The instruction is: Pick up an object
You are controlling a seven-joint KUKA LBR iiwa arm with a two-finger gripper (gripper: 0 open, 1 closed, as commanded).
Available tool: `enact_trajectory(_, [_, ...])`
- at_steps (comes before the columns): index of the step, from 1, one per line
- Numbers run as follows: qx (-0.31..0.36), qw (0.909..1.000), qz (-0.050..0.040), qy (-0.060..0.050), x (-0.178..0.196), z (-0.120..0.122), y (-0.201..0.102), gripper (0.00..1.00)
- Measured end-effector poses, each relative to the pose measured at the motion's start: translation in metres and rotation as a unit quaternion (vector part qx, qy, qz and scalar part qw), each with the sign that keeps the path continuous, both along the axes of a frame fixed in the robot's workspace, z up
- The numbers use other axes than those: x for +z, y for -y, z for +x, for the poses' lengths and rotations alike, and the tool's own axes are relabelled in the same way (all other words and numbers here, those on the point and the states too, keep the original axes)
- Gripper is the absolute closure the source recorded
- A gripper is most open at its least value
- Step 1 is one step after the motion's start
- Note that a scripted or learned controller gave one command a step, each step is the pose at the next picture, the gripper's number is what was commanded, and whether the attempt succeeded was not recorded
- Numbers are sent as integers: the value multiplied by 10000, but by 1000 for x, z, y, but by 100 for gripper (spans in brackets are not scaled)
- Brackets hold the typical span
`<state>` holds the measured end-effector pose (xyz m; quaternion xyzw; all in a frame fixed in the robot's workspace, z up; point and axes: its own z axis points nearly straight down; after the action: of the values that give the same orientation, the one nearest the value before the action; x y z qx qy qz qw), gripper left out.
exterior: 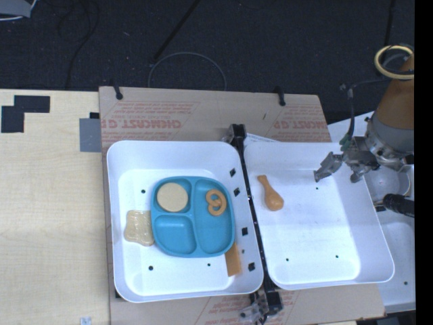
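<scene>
Lying left of the gripper (342,168): wooden spoon (270,193).

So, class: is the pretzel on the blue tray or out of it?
On it. The pretzel lies in the blue tray's upper right compartment.

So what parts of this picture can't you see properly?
- Gripper, camera view: too small to tell how it is set.
- Arm: cut off by the right edge.
- Brown stick: its upper end tucked under the blue tray.
- Right bin: its far right rim is behind the arm.
</scene>
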<state>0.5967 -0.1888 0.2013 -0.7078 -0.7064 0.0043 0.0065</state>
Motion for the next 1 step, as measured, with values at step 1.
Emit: enact_trajectory(1, [10, 10000, -15, 71, 8, 3, 0, 0])
